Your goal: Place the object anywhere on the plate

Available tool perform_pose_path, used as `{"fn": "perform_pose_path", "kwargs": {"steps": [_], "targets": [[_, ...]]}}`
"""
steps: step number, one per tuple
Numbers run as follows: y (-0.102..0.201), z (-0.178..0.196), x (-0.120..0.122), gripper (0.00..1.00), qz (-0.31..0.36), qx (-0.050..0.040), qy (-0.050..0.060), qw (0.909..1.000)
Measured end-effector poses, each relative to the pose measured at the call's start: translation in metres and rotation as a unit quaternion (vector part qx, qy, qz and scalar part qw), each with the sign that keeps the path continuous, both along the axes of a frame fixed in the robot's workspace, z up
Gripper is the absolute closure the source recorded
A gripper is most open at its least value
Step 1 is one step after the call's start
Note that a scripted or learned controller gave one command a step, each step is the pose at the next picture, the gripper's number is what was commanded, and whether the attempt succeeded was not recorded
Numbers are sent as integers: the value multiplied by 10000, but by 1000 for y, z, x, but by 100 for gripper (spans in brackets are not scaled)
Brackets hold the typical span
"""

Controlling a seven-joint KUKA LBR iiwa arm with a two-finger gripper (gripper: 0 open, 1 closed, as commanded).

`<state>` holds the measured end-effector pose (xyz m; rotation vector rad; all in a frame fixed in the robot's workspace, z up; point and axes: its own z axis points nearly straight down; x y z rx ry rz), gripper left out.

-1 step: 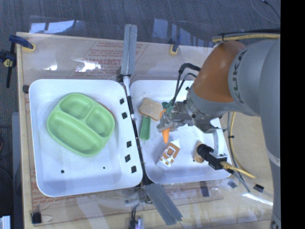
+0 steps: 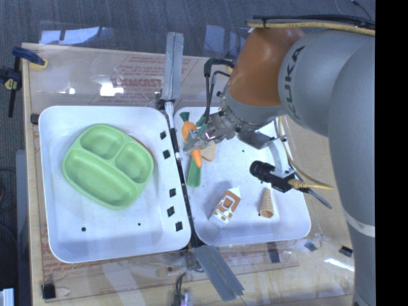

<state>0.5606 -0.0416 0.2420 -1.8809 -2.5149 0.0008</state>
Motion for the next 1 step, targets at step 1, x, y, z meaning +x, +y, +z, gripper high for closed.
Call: {"fn": "perform_pose_path", "kwargs": {"steps": [1], "targets": [[73, -44, 60, 100, 1146, 1, 7, 9934]]}}
